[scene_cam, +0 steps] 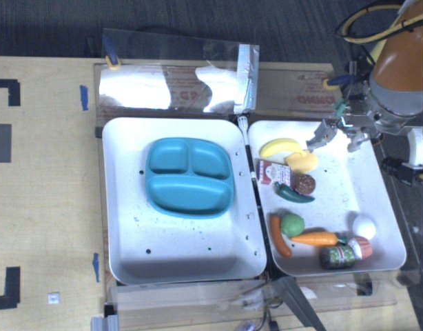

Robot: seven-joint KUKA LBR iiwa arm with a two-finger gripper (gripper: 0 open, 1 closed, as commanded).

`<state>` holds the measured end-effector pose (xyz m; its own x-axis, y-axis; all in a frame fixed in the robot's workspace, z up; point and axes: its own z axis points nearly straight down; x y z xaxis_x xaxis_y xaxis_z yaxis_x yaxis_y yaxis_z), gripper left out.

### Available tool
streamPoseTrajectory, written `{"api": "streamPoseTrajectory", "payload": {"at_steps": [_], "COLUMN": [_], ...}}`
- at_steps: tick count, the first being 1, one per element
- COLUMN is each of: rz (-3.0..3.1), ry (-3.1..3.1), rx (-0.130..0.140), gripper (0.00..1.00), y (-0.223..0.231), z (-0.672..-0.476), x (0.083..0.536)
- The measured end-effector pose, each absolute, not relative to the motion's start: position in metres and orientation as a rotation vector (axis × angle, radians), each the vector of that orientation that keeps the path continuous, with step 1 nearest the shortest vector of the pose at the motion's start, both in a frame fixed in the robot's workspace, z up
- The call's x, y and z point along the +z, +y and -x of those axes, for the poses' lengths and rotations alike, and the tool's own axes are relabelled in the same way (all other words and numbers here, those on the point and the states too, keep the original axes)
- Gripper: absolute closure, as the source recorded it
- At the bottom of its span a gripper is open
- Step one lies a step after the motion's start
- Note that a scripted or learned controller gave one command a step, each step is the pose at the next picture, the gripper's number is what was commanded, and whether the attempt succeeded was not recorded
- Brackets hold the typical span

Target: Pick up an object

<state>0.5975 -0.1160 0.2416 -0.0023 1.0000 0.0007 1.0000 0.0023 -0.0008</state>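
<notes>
- No object is picked yet, by the look of it: every item lies on the floor of the right bin (384, 185), none lifted.
- The likeliest target is the banana (279, 147), at the bin's upper left corner; a lemon (302, 161) touches its right end.
- Just below lie a red carton (273, 173), a dark round fruit (304, 183) and a green pepper (294, 194), crowded close.
- Along the bin's near side: a sausage (280, 236), a lime (292, 224), a carrot (315, 238), a can (339, 255) and a white egg (364, 226).
- The gripper (339, 134) hangs over the bin's far edge, right of the banana; its two fingers are spread apart, one toward the lemon, and nothing is between them.
- I judge the task at its approach stage: descent, closing on an item and the lift all remain.
- The left bin (122, 205) holds a blue tray (189, 176), well apart from the gripper.
</notes>
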Motion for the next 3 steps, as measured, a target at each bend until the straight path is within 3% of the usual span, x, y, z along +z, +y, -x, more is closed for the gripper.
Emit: {"api": "streamPoseTrajectory", "payload": {"at_steps": [1,2,3], "rz": [2.233,2.263,2.213], "ry": [-2.207,-2.171,-2.244], "rx": [0.003,0.005,-0.016], "gripper": [0.00,0.00,0.00], "y": [-0.137,-0.104,-0.095], "z": [-0.574,-0.593,-0.601], "x": [0.220,0.143,0.094]}}
